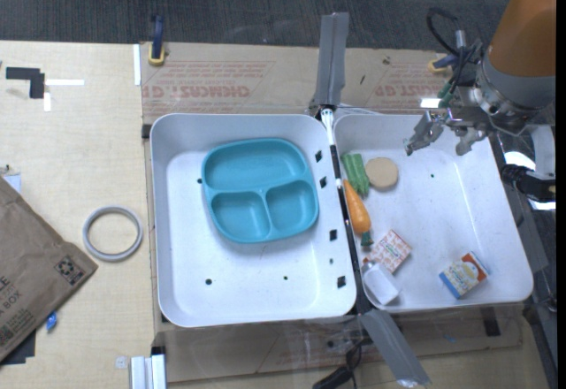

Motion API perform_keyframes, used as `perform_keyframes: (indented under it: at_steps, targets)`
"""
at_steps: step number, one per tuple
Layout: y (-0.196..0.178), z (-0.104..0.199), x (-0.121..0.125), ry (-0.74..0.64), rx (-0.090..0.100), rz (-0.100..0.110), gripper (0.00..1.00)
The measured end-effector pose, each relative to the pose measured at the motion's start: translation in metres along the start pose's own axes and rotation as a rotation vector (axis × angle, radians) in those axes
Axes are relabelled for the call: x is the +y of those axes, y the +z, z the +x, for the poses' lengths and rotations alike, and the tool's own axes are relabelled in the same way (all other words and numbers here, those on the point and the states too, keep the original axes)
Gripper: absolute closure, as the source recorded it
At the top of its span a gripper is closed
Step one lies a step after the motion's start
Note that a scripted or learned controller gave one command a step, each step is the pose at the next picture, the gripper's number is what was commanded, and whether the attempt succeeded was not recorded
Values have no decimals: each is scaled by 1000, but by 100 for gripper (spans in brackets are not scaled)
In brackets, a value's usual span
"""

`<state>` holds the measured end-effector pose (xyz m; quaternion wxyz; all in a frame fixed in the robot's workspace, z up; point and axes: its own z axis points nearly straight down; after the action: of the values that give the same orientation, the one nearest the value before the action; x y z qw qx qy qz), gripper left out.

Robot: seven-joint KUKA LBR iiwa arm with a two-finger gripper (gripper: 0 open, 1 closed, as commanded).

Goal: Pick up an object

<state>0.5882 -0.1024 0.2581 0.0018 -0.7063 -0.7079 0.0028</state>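
Observation:
My gripper [439, 141] hangs over the back of the right bin [495, 202], its two fingers spread apart with nothing between them. To its lower left lie a tan round cookie [382, 173], a green vegetable [355, 172] and an orange carrot [357, 207] along the bin's left wall. Further forward sit a small patterned packet [391, 251], a white cup [380, 286] and a colourful little carton [463, 275]. All of these lie apart from the gripper.
The left bin [177, 202] holds a blue divided plate [261, 189]. A roll of tape [112, 232] and a brown cardboard box [31, 268] rest on the bench at the left. A grey divider [332, 60] rises behind the bins.

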Motion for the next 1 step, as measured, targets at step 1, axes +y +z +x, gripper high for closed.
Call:
perform_keyframes:
  at_steps: [1]
  targets:
    - [71,26,62,-483,0,-4,0]
